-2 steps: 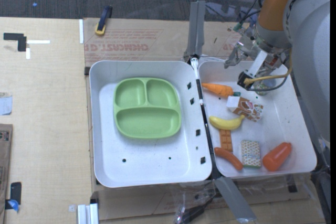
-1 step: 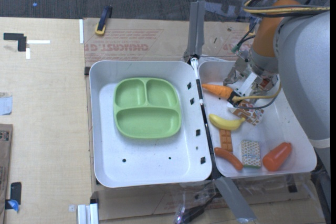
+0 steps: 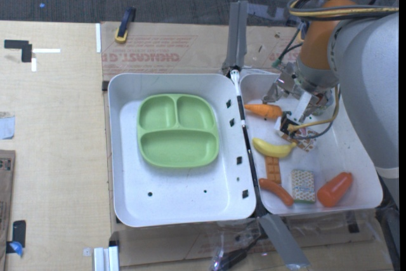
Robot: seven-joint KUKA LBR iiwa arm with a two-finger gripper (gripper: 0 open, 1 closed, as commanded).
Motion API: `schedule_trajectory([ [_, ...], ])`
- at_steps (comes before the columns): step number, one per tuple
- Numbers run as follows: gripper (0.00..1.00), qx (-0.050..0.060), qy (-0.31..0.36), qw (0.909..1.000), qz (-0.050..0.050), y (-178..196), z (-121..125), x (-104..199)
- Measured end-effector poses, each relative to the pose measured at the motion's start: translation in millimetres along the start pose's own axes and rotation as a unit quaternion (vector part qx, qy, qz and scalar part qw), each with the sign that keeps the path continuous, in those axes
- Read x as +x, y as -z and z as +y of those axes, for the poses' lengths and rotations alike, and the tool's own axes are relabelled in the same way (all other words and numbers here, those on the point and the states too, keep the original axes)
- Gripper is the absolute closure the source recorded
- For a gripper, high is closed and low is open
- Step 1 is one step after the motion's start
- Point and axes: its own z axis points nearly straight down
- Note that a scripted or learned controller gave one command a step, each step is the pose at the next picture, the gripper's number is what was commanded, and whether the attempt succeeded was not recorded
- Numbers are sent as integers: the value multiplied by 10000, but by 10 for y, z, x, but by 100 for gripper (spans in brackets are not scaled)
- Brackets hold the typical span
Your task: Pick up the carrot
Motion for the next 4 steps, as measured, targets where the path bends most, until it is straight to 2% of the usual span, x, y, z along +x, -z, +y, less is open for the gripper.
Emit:
schedule_trajectory([
  [1,0,-9,-233,9997,7,1007,-258,548],
  [2,0,-9,669,9978,-1,1201,-436,782],
  [3,0,5,968,9953,-2,991,-554,463],
  [4,0,1,1173,9931,-4,994,-271,-37],
])
